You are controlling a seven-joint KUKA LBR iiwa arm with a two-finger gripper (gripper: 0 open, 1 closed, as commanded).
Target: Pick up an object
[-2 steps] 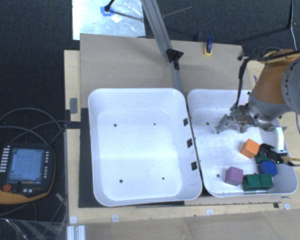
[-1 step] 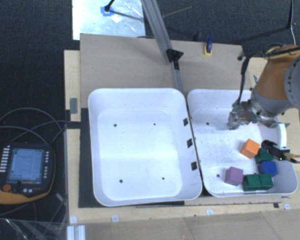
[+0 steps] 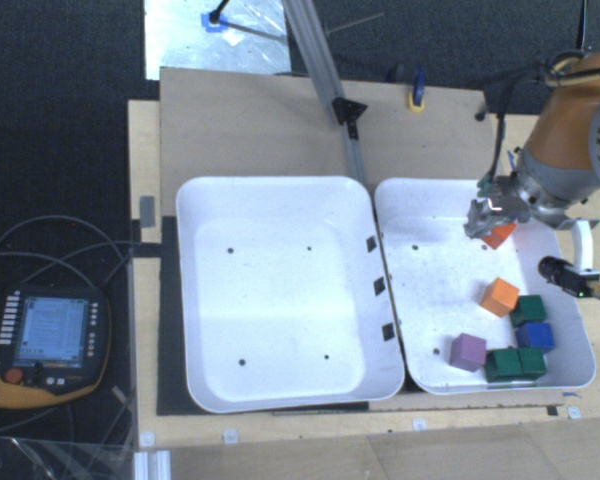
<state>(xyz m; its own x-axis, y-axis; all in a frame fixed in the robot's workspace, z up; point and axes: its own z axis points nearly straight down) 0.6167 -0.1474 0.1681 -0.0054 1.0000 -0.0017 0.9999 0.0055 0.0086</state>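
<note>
We see a reddish-orange block (image 3: 498, 235) right at the tip of the gripper (image 3: 485, 220), over the upper right part of the right bin (image 3: 420, 203). Part of the block pokes out below and to the right of the metal fingers, and it appears to sit between them, so we read the gripper as closed on this block, though the view is small and we cannot tell whether the block is lifted clear of the bin floor.

Behind the gripper, the grey arm with its orange band (image 3: 570, 128) reaches in from the right edge of the view.

Lower in the same bin we find the other objects gathered toward the near right corner. An orange cube (image 3: 499, 296) lies by itself, a little below the held block. Just beside it to the right is a dark green block (image 3: 528, 310), and below that a blue block (image 3: 535, 336). A larger green block (image 3: 515, 364) rests against the bin's near wall, touching or nearly touching the blue one. A purple cube (image 3: 468, 351) sits just to the left of that green block.

The left bin (image 3: 195, 268) stands side by side with the right one, their walls touching along the middle. To the far left of the bench, a handheld control pendant (image 3: 48, 343) with a lit screen lies on the dark floor, its cable looping around it
</note>
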